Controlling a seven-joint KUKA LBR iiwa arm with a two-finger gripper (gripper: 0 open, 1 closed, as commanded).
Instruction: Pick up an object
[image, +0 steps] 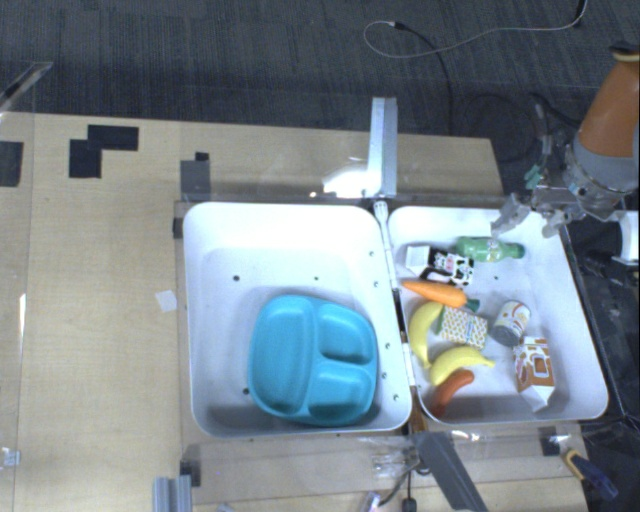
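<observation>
The claw (532, 212) hangs over the far right corner of the right bin (590, 385), and its two fingers look spread apart with nothing between them; a pale finger (510, 213) points left and downward, another (553, 222) sits closer to the wrist. No object is held.

The nearest thing to it is a green bottle (490, 249), lying on its side just below and slightly left of the claw, close under the left finger. Its long axis runs left to right across the bin, roughly along the back wall. For a clean grasp the fingers would probably need to straddle the bottle across that axis, so closing front to back rather than side to side.

Further from the claw, down and left, lie a small black-and-white box (446, 265), a carrot (434, 292) set at a slant, two bananas (424, 328) and a checked packet (463, 327). Straight below the claw, well apart from it, sit a small can (511, 322) and an orange-and-white carton (533, 371). A blue divided plate (314, 358) rests in the left bin (200, 300), far to the claw's left.

The arm enters from the right, its orange band (612, 115) above the grey wrist, which tilts down and leftward toward the bin's back corner. A short drop and a small shift left would likely bring it over the bottle.
</observation>
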